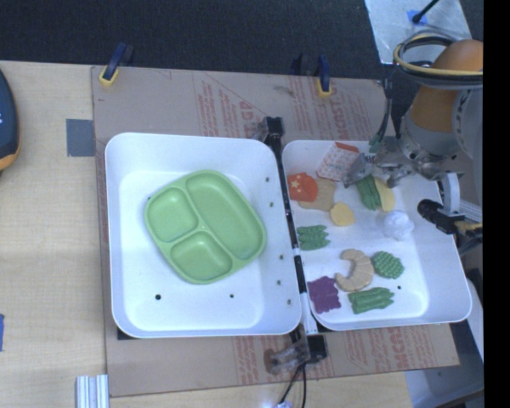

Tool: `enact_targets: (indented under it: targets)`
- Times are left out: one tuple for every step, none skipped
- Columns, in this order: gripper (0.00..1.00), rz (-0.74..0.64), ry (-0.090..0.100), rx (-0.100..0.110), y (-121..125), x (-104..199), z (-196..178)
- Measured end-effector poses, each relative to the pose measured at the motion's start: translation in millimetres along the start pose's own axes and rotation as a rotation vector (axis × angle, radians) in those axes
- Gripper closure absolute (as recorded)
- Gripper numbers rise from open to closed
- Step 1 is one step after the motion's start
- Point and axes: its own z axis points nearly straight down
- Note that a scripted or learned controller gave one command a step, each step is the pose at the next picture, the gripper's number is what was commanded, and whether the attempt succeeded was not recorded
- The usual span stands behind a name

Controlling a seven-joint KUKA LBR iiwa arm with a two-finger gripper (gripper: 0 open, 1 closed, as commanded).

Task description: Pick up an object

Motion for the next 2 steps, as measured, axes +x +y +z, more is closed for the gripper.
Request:
enact_targets:
  targets:
    - [1.0, -0.002, -0.002, -0.001, 0.1, -1.9, -12.7]
    - [1.0, -0.001, 0.003, 0.009, -57.8, 46.3, -72.1]
